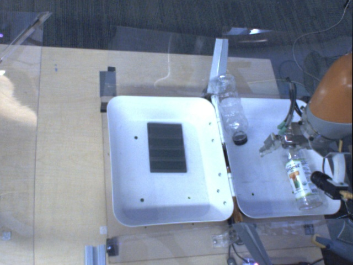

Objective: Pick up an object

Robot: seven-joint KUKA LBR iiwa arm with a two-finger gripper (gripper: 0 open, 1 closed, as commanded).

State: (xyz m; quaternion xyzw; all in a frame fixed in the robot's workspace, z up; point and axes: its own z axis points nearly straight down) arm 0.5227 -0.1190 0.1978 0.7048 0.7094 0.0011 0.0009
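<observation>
1. While my arm reaches in from the right, my claw (274, 142) hangs over the right bin (259, 192); whether it is apart or together I cannot tell.
2. A clear bottle with a dark cap (231, 112) lies along that bin's left rim.
3. A labelled bottle (300, 178) lies just right of my claw.
4. A dark block (166, 147) sits in the left bin (124, 164) on the tabletop (66, 148).

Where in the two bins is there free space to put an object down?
The left bin is bare all around the dark pad. In the right bin, the middle floor is free, between the clear bottle with its black cap and the labelled bottle. Its right side is crowded by the claw.
</observation>
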